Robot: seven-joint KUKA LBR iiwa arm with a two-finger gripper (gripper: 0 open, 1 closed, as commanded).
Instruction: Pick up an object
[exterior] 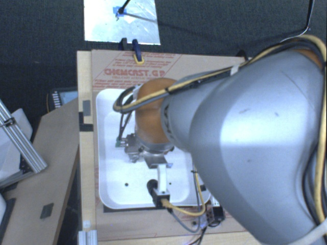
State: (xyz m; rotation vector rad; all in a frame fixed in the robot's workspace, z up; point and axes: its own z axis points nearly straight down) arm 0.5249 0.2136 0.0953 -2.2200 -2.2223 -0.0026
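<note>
Nearest the lens, broad grey metal arm (255,137), reaching in from the right and covering most of that side of the scene. Narrows toward a glossy orange band (150,111) above the wrist, poised over the shallow white plastic bin (108,137) on the left of the desk (86,188). Below that band, tool (148,157) set low over the bin's middle, close to the floor or on it; cannot tell which. Cannot tell either whether clenched or released, hidden as it is under the wrist from this slant. Cannot place the object to be picked: judged to lie beneath the tool if in this bin at all, with just one small dark speck (126,184) on the bare near floor, too small to name.

Judged to be at the low point of a grasp attempt. To do it well: settle straight down, close firmly before any lift, then rise vertically and slowly. Keep clear of the bin's left and near walls. Check after rising for a held load; treat a bare tool as a miss and try again.
</note>
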